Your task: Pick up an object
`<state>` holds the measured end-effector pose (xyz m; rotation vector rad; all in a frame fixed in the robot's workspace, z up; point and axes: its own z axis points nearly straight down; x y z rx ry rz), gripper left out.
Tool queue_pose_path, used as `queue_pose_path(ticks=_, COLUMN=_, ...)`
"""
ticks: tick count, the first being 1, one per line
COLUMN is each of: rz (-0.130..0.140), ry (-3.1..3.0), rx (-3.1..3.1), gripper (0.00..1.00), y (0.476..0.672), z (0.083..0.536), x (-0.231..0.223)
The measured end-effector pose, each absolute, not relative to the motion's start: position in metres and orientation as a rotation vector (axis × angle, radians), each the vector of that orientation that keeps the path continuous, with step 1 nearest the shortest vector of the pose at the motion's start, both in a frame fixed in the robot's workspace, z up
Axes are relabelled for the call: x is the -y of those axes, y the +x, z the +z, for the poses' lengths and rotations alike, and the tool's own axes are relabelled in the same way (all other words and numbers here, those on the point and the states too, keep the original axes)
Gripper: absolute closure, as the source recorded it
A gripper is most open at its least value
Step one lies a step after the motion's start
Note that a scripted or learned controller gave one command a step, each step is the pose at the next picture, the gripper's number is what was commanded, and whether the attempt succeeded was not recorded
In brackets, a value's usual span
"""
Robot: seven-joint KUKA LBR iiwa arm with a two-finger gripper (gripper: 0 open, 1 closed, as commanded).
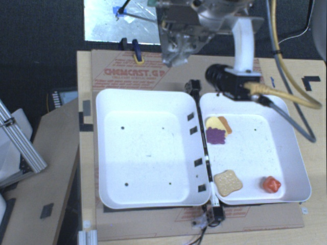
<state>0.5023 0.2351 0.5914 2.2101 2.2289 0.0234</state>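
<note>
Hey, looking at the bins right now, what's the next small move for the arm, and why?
Probably swing the tool toward the right bin and lower it. It hangs high above the bench's far edge, beyond both bins, with nothing seen between its fingers. All four objects lie in that bin: a yellow piece, a purple piece, a tan cracker and a red piece. The red one sits apart, likely easiest.

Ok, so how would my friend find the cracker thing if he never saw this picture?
Tell him to look at the right white bin, the one with the small toys in it. Follow its near edge toward the divider between the bins, and the cracker lies in that corner. It is the flat, pale tan square, while its neighbours are a red lump, a purple bunch and a yellow-orange piece.
</note>
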Motion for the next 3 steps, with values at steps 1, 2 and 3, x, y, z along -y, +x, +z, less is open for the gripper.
queue_pose_path(ticks=1, rz=0.027, ry=2.208, rx=-2.231, gripper=1.0, y=0.502, z=0.603, x=-0.235)
queue_pose_path(ticks=2, rz=0.031, ry=2.205, rx=-2.233, gripper=1.0, y=0.502, z=0.614, x=-0.236)
queue_pose_path(ticks=3, rz=0.035, ry=2.203, rx=-2.235, gripper=1.0, y=0.502, z=0.625, x=-0.236)
